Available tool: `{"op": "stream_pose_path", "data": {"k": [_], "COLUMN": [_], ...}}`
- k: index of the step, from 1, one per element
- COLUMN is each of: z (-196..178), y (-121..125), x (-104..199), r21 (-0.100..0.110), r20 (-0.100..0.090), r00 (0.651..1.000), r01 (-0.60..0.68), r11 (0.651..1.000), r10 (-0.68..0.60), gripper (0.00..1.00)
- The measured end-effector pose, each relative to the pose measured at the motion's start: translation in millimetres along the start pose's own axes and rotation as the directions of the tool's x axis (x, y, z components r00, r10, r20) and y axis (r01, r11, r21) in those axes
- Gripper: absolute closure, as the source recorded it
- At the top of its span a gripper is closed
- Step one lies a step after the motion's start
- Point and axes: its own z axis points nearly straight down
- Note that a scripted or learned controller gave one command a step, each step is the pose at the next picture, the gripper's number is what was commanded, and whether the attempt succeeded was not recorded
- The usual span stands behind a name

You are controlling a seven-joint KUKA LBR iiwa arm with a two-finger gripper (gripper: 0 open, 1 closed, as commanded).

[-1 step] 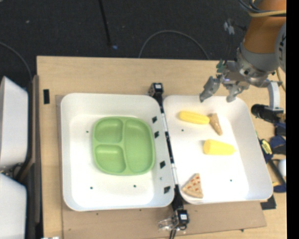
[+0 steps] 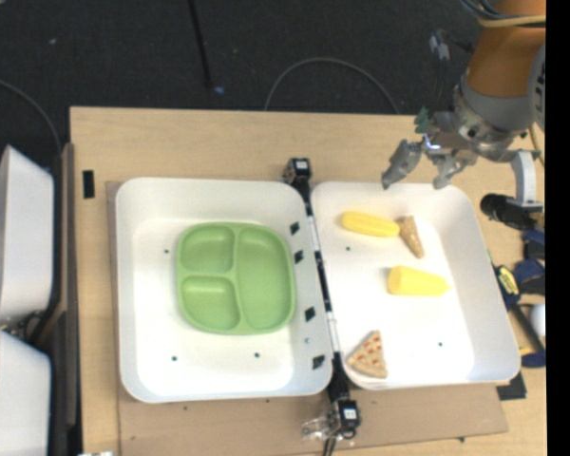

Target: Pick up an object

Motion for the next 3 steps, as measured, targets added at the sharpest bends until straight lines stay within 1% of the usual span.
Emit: {"op": "stream_pose_path", "data": {"k": [1, 2, 3], "z": [49.4, 111.8, 155.9], "y": [0.0, 2.4, -3.2], "x": [8.2, 5.0, -0.1], "r21": [0.005, 0.004, 0.004], "r20": [0.002, 0.002, 0.002], "r00": [1.0, 1.0, 1.0], "r01": [0.004, 0.001, -0.002], "r11": [1.0, 1.0, 1.0], "r10": [-0.004, -0.001, 0.002], "gripper": [0.0, 0.0, 0.0]}}
